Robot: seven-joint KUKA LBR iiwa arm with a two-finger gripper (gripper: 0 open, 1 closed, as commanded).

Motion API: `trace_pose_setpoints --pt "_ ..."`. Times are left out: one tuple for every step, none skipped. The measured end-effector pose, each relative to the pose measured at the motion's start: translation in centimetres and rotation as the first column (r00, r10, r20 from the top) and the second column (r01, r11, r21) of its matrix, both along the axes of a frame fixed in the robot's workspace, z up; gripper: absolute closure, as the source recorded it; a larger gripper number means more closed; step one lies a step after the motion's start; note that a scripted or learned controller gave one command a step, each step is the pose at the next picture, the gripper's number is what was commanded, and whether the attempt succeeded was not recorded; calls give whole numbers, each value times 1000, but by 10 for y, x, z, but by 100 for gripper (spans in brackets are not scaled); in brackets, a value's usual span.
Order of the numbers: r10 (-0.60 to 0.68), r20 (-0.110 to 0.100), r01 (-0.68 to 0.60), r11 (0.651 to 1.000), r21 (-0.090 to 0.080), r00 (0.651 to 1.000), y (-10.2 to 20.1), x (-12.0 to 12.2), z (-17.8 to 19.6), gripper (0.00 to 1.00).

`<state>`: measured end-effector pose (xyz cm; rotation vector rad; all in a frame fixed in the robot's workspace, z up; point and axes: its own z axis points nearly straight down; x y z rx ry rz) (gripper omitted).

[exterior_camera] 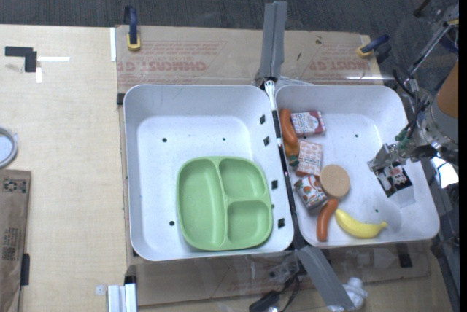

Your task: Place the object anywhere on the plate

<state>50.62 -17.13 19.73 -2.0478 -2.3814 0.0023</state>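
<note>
A green three-compartment plate (222,203) lies in the left bin (146,157), toward its front. The right bin (365,114) holds toy food along its left side: an orange sausage (289,132), a red-and-white carton (308,123), a second carton (309,156), a third carton (309,192), a tan round disc (336,181), another orange sausage (326,219) and a yellow banana (359,225). My gripper (392,170) hangs low over the right side of the right bin, apart from the food. Its tip is too small and cluttered to read.
The divider between the bins (273,157) runs between the plate and the food. A grey post (274,41) stands behind the bins. Clamps sit at the cardboard's back corners (132,37). The arm's cables cross the right edge.
</note>
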Motion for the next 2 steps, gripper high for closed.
trace_pose_setpoints --pt "113 -2 -113 994 2 994 56 -29 -5 100" --pt "267 1 -267 964 -1 964 50 -26 71 100"
